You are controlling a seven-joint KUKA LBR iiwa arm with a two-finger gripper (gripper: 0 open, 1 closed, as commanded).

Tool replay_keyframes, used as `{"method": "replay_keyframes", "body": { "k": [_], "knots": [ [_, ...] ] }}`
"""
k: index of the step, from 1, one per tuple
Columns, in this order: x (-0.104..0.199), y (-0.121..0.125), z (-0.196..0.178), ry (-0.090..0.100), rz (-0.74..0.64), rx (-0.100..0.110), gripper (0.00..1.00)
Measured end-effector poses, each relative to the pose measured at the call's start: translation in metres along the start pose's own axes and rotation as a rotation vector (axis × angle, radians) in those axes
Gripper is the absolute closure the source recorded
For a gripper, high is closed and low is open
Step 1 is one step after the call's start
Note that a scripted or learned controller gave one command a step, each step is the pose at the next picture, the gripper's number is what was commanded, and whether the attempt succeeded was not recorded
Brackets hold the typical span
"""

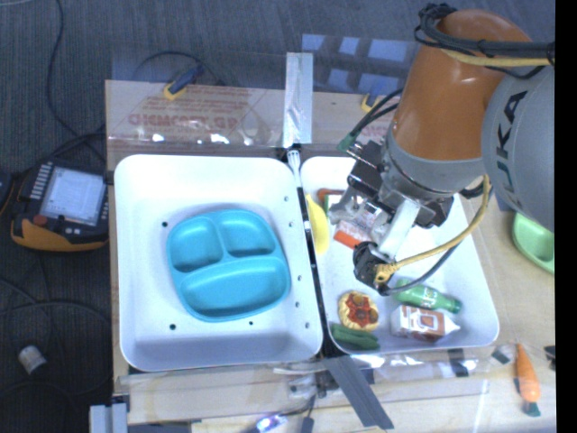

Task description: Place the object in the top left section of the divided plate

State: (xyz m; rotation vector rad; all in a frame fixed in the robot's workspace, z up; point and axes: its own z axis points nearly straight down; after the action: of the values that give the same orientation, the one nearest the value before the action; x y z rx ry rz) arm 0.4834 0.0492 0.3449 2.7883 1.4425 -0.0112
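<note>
Wooden bench point(180, 115) carries two white bins, with grey carpet all round. Nearest the camera in the right bin point(478, 325), on the near side of the gripper point(350, 215), lie a pod point(353, 336), a pizza point(359, 309), a carton point(421, 323) and a bottle point(428, 298). The gripper hangs low, right over an orange piece point(347, 237) (whether it grips it I cannot tell). A banana point(317, 224) lies just to its left in view. The piece is probably the object. The plate point(234, 291) sits in the left bin point(135, 242), leftward past the dividing wall; its top left section point(192, 244) is the compartment farthest from the gripper.
</note>
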Motion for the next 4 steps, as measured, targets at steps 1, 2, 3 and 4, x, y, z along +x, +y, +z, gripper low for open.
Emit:
{"method": "replay_keyframes", "body": {
  "k": [1,2,3,4],
  "knots": [
    [0.051,-0.036,0.019,0.0,0.008,0.001,1.0],
    [-0.018,0.013,-0.034,0.002,0.105,0.0,1.0],
    [0.034,-0.025,0.061,0.001,0.193,0.005,1.0],
    [-0.015,0.01,0.082,0.001,0.386,0.005,1.0]
  ]
}}
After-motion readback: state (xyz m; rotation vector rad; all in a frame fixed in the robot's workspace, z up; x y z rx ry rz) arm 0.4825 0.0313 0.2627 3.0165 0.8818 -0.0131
